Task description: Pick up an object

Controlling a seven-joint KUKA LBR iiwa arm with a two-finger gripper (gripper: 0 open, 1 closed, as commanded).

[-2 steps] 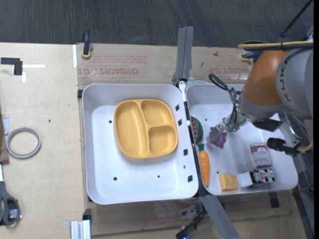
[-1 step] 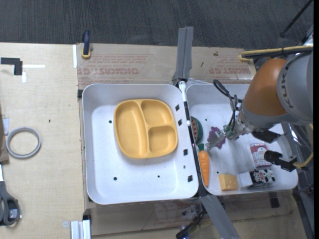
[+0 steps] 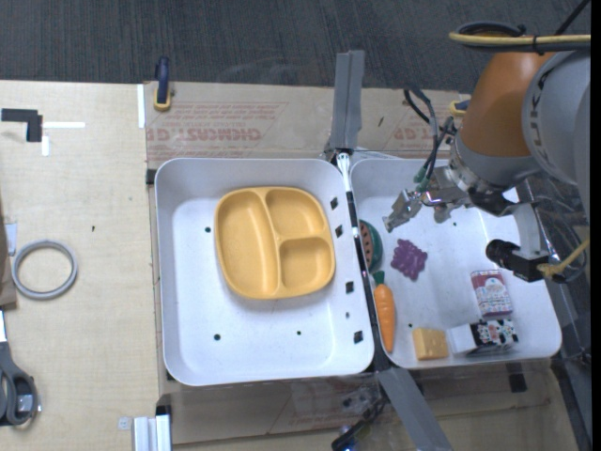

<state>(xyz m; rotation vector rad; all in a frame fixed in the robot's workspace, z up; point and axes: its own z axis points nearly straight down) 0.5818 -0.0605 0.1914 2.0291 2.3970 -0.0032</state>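
Note:
My gripper point(image 3: 402, 210) hangs over the upper left part of the right bin point(image 3: 535, 346), its fingers open with nothing between them. Just below it lies a purple bunch of grapes point(image 3: 408, 258), apart from the fingers. A watermelon slice point(image 3: 369, 244) and an orange carrot point(image 3: 384, 316) rest along the bin's left wall. A yellow cheese block point(image 3: 431, 343), a red-and-white packet point(image 3: 491, 294) and a small black-and-white box point(image 3: 492, 333) sit toward the bin's front right.
The left bin point(image 3: 188, 336) holds a yellow divided plate point(image 3: 275, 242). A grey tape ring point(image 3: 42, 269) and scissors point(image 3: 14, 395) lie on the bench at far left. The arm's orange band point(image 3: 498, 101) and cables crowd the upper right.

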